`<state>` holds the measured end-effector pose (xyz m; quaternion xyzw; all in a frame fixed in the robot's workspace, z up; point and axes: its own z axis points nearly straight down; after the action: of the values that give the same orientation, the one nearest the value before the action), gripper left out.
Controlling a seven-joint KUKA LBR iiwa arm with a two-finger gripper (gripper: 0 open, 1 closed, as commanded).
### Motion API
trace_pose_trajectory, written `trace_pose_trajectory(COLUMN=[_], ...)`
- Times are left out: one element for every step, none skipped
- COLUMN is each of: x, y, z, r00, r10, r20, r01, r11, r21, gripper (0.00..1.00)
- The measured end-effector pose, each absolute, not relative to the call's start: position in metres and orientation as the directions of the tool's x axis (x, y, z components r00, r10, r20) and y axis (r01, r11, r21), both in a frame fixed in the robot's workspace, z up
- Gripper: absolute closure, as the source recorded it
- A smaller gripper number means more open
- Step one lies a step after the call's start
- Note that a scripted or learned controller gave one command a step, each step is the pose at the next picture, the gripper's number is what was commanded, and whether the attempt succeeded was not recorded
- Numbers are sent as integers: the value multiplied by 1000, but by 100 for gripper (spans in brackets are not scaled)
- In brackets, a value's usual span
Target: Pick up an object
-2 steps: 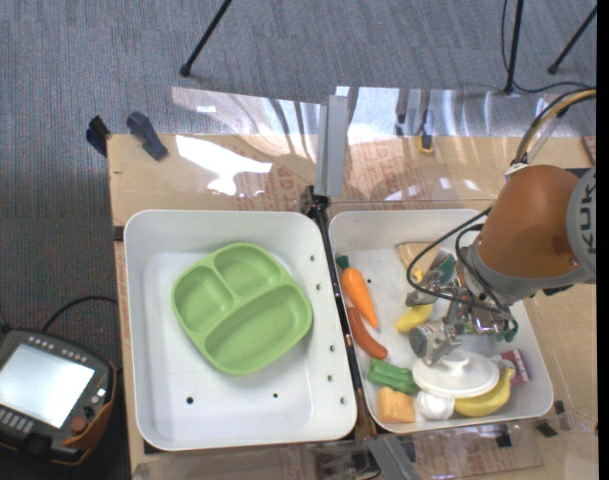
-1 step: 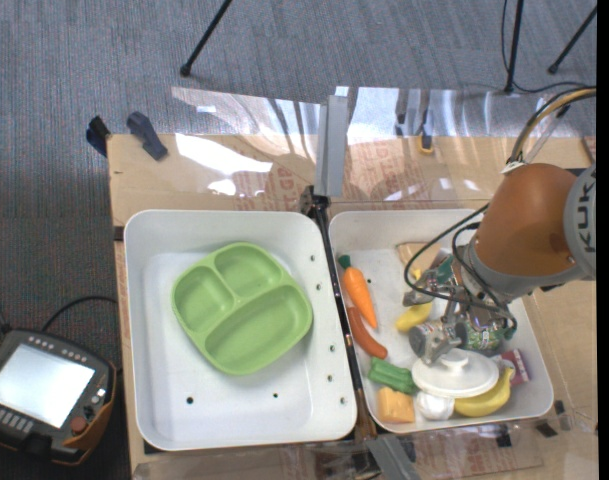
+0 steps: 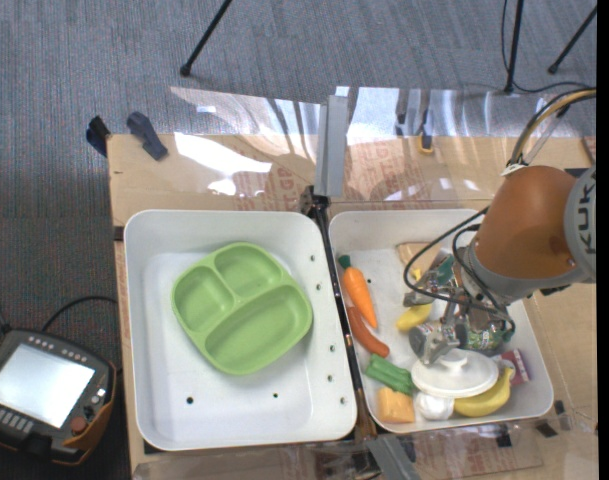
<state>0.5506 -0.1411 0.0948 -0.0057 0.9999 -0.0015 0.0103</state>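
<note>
The gripper (image 3: 446,336) hangs low in the right bin (image 3: 379,230); its opening cannot be told. A white lid (image 3: 454,375) lies just below it, a banana (image 3: 487,396) beside that, a carrot (image 3: 359,296) to its left.

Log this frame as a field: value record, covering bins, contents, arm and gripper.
left bin: holds a green divided plate, lying flat
right bin: holds mixed toy food
near divider: carrot, red chili, green pepper, orange wedge
front right: white lidded dish, banana
arm: reaches in from the right, over the right bin
gripper: down among the items; grasp not confirmed
small yellow piece: beside the gripper
</note>
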Motion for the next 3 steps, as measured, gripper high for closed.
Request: trace_pose_trajectory(x=[500, 578, 575], y=[-106, -78, -105], z=[98, 88, 88], r00=[-995, -1000, -1000], r10=[97, 18, -4], r20=[-35, -2, -2], r01=[97, 18, -4], r11=[995, 1000, 1000], r21=[1, 2, 1], gripper=[0, 0, 0])
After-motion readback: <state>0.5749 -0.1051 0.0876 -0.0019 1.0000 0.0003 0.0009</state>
